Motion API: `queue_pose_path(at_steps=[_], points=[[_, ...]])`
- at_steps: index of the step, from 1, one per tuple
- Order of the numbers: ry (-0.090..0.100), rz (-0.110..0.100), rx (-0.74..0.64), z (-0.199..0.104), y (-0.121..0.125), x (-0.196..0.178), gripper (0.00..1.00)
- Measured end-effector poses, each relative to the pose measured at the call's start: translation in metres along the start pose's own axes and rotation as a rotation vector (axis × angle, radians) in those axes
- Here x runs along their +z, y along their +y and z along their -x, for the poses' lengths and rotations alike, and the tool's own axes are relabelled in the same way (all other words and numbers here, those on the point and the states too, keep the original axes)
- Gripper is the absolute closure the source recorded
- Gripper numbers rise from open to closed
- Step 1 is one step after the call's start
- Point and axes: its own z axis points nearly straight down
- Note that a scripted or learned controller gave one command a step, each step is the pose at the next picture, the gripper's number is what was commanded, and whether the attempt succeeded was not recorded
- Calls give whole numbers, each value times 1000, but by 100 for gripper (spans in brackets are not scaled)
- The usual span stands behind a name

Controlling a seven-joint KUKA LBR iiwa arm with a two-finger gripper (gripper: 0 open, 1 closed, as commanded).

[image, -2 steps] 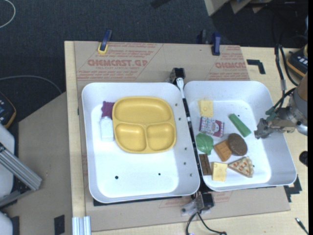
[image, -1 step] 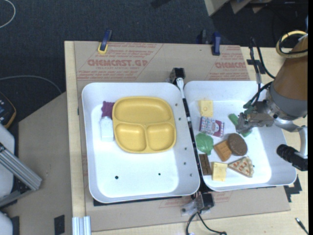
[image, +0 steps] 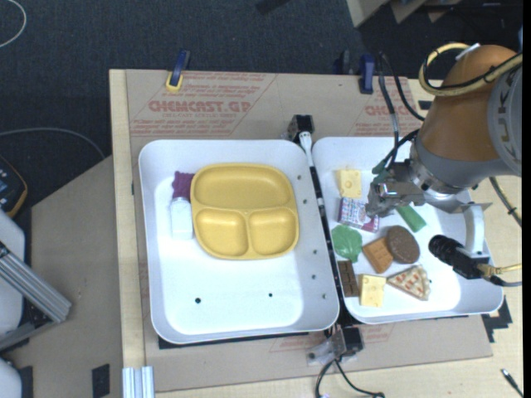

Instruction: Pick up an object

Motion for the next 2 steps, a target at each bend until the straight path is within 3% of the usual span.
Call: queue_pose_path(at_steps=[1, 2], points=[[0, 1, 1, -44, 18, -6, 100], [0, 1, 2, -75, 14, -24, 100]])
